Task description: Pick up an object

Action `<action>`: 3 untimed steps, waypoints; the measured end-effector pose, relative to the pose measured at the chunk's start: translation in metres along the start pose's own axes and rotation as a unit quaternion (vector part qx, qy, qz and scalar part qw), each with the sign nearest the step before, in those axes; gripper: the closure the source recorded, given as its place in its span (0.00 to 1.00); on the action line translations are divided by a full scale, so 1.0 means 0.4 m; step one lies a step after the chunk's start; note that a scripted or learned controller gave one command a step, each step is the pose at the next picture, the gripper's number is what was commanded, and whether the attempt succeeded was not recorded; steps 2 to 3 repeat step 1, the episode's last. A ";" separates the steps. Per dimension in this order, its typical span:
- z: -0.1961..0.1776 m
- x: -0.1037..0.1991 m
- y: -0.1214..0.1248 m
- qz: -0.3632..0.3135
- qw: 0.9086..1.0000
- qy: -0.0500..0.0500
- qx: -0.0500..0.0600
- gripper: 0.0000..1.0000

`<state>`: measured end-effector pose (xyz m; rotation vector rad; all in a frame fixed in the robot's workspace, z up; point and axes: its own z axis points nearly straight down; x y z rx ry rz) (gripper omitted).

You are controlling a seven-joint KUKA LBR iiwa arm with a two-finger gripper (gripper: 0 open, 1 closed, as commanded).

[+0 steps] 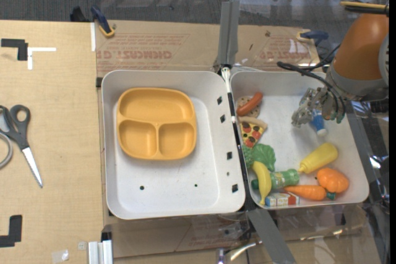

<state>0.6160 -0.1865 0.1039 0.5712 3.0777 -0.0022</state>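
Over the right bin (354, 151), toward its far right side, the gripper (307, 109) hangs low, with the grey arm and its orange band coming in from the right. Whether its jaws are apart or together cannot be told at this angle. A small blue-and-white object (318, 125) lies just beside the gripper on the bin floor and looks the likeliest thing to be picked; it cannot be told whether the two touch.

The risk, as I judge it, is a miss. That object is small and sits close to the bin's right wall, so a descent slightly off centre could nudge it away or close on nothing. The yellow bottle (318, 157) lies near, and a low sweep could knock it.

The right bin also holds a hot dog (249, 103) and a pizza slice (253, 130) along its left wall, a green leafy piece (260, 153) with a banana (262, 178) nearer, and a carrot (306, 192) and an orange fruit (333, 180) at the near edge, crowded together.

The left bin (124, 195) holds a yellow divided plate (157, 123) in its far half, its three compartments bare.

On the bench, well to the left, lie scissors (23, 142).
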 end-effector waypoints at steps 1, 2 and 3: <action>-0.246 0.030 0.112 0.072 0.997 0.003 0.000 1.00; -0.246 0.030 0.112 0.072 0.997 0.003 0.000 1.00; -0.246 0.030 0.112 0.072 0.997 0.003 0.000 1.00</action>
